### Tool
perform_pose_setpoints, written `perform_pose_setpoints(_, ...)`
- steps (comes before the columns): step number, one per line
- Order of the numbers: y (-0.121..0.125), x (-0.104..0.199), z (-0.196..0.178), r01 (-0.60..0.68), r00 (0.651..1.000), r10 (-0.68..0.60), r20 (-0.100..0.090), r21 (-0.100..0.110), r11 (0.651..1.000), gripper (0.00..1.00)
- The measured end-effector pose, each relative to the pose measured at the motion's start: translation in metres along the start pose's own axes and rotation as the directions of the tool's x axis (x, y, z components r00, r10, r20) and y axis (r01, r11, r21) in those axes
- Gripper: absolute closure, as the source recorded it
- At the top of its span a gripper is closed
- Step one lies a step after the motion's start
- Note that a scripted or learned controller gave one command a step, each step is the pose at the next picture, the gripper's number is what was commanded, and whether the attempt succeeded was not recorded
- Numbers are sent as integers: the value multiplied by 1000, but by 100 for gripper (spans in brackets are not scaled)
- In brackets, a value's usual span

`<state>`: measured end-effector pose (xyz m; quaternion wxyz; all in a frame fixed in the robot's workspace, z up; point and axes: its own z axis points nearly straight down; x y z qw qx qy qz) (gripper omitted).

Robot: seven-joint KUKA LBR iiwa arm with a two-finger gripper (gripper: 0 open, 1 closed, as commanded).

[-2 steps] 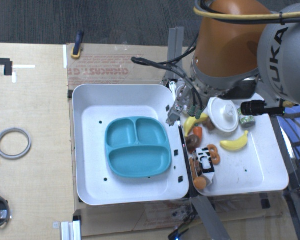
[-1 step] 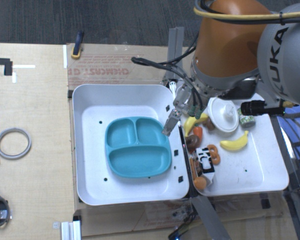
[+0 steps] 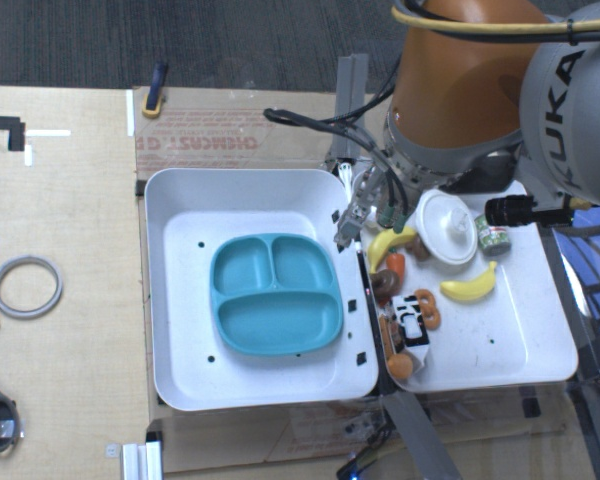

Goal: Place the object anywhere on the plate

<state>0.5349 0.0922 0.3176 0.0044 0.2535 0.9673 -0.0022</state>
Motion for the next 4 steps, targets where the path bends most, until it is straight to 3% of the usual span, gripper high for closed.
perform_pose_setpoints(1, 0, 0, 0, 0, 1000, 0, 0, 0, 1000, 0)
perform_pose_setpoints(2, 1, -1, -8, 1, 1000, -1, 2, 1, 1000, 100)
perform_pose_setpoints(3, 39, 75, -30, -30, 1000, 30, -8, -2, 1000, 100)
perform_pose_setpoints(4, 38, 75, -30, -30, 1000, 30, -8, -2, 1000, 0)
